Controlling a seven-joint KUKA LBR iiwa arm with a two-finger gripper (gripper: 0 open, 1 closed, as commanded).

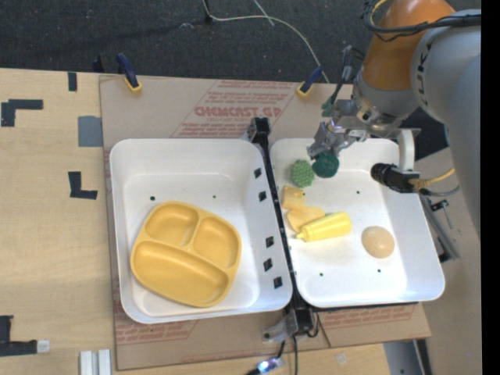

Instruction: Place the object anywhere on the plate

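the gripper (326, 153) hangs over the back of the right bin (406, 287), and a dark green ball (326, 165) sits between its fingers, so it is clenched on it. the yellow plate (186, 252) lies well apart, in the left bin (125, 162).

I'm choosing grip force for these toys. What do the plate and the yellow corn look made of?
Plate: looks like hard moulded plastic, smooth with a slight sheen; one even yellow, rounded dividers. Corn: probably plastic or rubbery toy food, matte yellow; too small to tell whether it is hard or soft.
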